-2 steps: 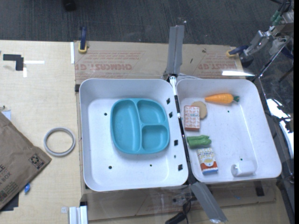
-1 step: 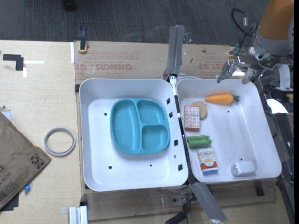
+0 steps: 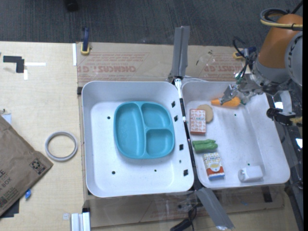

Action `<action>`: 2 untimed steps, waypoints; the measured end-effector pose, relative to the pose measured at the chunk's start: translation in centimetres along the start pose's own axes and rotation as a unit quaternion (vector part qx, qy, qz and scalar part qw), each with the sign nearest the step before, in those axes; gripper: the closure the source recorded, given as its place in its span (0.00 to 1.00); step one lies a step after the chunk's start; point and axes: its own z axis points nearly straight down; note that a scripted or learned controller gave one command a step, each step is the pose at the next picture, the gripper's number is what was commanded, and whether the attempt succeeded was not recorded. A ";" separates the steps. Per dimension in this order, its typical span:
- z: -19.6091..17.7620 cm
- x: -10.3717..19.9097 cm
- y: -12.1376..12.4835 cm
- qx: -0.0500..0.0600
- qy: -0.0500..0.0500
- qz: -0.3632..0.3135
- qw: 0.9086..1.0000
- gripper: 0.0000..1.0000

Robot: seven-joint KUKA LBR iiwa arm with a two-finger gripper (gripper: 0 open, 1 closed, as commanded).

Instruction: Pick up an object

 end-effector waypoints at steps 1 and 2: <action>3.0 2.6 0.4 -0.002 0.000 0.066 0.998 0.00; 1.7 1.9 0.0 0.004 -0.003 0.070 0.998 1.00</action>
